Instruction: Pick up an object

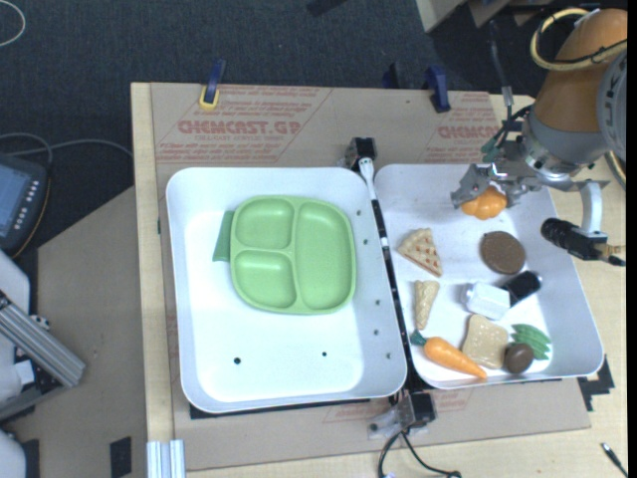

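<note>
at the near edge of the right bin [587, 312] a toy carrot [450, 355] is lying on its side, with a pale cracker square [485, 339] sitting just beside it, and a brown round piece [518, 358] and a green leafy piece [531, 338] sitting close to that cracker. slightly farther in, a cream cone-shaped piece [425, 302] is lying near the bin's left wall, and a small white block [488, 298] is touching a black piece [523, 287]. beyond those, a pizza slice [422, 251] and a brown disc [503, 252] are resting apart from each other. in the left bin [194, 297], a green divided plate [294, 254] is sitting toward the far half. at the far right of the right bin, the gripper [485, 189] is hanging down from the grey arm, and an orange fruit-like piece [487, 205] is sitting right at its fingertips; whether the fingers are actually clamping it cannot be told from this angle.
</note>
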Available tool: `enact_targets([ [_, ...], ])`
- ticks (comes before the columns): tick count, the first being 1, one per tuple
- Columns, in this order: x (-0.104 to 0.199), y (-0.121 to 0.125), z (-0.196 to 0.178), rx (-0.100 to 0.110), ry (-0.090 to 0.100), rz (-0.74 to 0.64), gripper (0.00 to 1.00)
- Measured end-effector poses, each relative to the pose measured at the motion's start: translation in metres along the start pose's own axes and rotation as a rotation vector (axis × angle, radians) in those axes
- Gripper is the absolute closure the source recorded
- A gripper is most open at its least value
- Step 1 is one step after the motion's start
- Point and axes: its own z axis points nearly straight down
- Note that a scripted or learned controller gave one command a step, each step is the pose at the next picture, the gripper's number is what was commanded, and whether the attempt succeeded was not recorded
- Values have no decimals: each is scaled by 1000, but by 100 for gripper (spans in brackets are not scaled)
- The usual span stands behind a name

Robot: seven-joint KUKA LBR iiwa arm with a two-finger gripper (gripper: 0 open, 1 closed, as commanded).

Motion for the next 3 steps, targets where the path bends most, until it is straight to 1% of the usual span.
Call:
enact_targets([
  [1,-8,5,-49,1,-1,0,100],
  [2,-8,6,-63,3,0,0,100],
  [3,35,-27,-74,11,4,-2,100],
])
